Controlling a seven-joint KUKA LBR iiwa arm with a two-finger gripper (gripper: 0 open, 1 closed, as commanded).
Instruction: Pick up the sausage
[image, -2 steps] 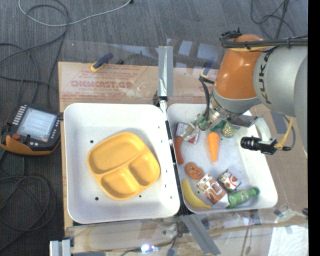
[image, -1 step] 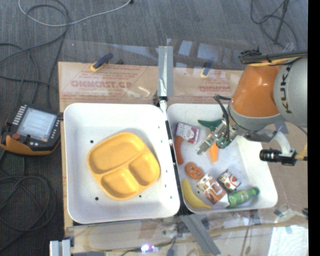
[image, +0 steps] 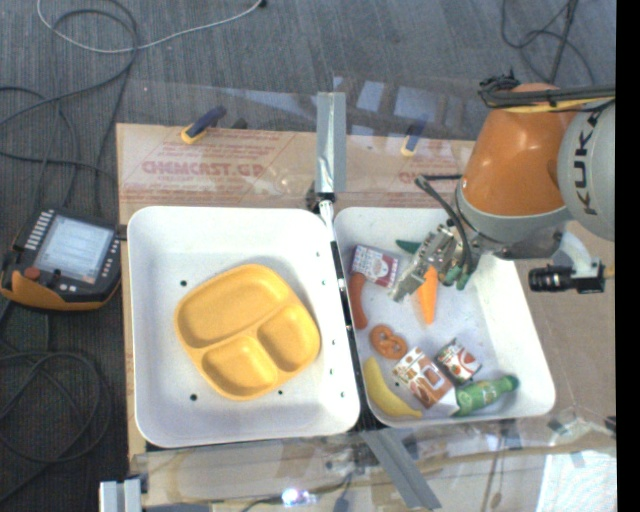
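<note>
**Over the right bin, sausage by the wall**

Grey carpet with loose cables surrounds the bench, and a cardboard sheet lies under two white bins. My arm (image: 520, 175), orange-banded, reaches in from the right over the right bin (image: 535, 345). The left bin (image: 150, 330) bears a yellow divided tray (image: 248, 330), lying flat near its middle.

My claw (image: 430, 265) hangs above the upper part of the right bin; whether its fingers stand wide or narrow I cannot tell, and I see nothing held between them. Just beside it lies a carrot (image: 428, 295).

The sausage (image: 357, 298), reddish and long, lies along the right bin's left wall, below a small red-and-white carton (image: 374, 265) and apart from my claw. Lower down sit a banana (image: 385, 392), a green bottle (image: 487, 393), two small cartons (image: 438, 372) and a pretzel (image: 387, 341). An orange-edged pendant (image: 62, 258) rests left of the bench.
</note>
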